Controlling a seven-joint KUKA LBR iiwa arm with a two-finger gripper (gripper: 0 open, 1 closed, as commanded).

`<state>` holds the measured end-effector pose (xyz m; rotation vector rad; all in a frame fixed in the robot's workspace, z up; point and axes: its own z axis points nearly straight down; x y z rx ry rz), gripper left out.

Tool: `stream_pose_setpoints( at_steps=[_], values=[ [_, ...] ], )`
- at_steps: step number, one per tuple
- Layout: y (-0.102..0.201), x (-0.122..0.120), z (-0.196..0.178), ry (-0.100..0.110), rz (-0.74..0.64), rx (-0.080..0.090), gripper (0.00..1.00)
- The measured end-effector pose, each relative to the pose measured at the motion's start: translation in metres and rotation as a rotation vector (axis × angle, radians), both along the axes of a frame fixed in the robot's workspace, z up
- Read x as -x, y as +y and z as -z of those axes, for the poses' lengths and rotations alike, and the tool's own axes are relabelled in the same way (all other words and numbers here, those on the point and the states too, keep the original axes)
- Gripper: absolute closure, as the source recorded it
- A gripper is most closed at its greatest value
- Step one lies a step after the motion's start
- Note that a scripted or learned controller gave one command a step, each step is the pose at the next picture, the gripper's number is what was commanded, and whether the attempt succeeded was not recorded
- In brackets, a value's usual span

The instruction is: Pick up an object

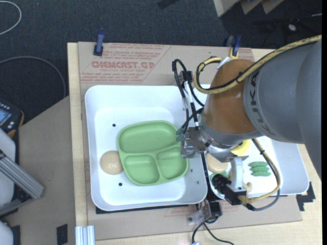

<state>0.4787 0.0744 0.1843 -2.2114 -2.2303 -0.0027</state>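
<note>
A green divided plate [149, 152] lies in the left white bin [102, 103], a little tilted. A round beige bun-like piece [110, 163] rests against the plate's left edge. My gripper [186, 143] is low over the plate's right rim, close to the wall between the two bins. The arm's orange band and grey body sit directly above it and hide the tips. In the right bin [291, 180] lie a green pea pod [260, 169], a yellow piece [241, 148] and a pale round piece [218, 164], all partly hidden under the wrist.
Black and yellow cables [185, 88] loop from the wrist over the left bin's right wall. The bins stand on a cardboard-covered bench [122, 63] held by blue clamps [98, 43]. The back and left of the left bin show bare white floor.
</note>
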Motion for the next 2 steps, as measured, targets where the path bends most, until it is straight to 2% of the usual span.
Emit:
stream_pose_setpoints(
  at_steps=[1,2],
  values=[
    [0.023,-0.002,-0.123,-0.013,0.003,-0.003,1.00],
    [-0.004,0.000,-0.077,0.007,0.012,0.003,1.00]
  ],
)
